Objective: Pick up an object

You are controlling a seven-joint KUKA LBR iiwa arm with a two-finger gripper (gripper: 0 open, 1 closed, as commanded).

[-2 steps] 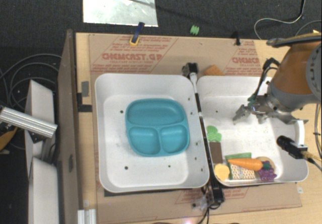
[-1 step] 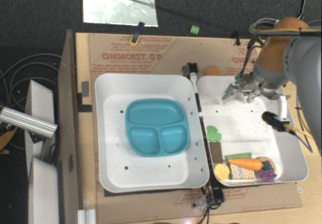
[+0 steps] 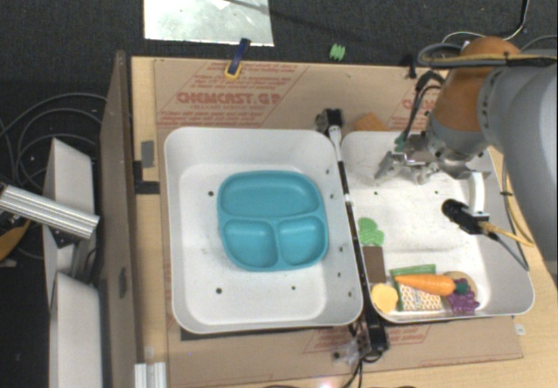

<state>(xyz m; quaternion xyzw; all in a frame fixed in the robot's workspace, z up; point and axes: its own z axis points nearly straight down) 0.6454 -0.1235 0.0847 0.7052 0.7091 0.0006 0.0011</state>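
Two shallow white plastic bins sit side by side: the left bin (image 3: 196, 229) holds one smooth teal three-compartment plate (image 3: 272, 219). One orange carrot (image 3: 427, 283) lies among toy foods in the right bin's (image 3: 410, 203) near corner, well apart from the gripper (image 3: 394, 166), whose metal fingers hang spread, holding nothing.

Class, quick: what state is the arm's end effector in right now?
End effector: over the upper part of the right bin, with nothing visibly held; whether it is open or shut cannot be told.

Two bins sit side by side on the counter (image 3: 261, 85). Left bin (image 3: 187, 203): divided tray (image 3: 272, 219) at centre. Right bin (image 3: 506, 286): carrot (image 3: 427, 282), grapes (image 3: 464, 298) and other small items along its near edge.
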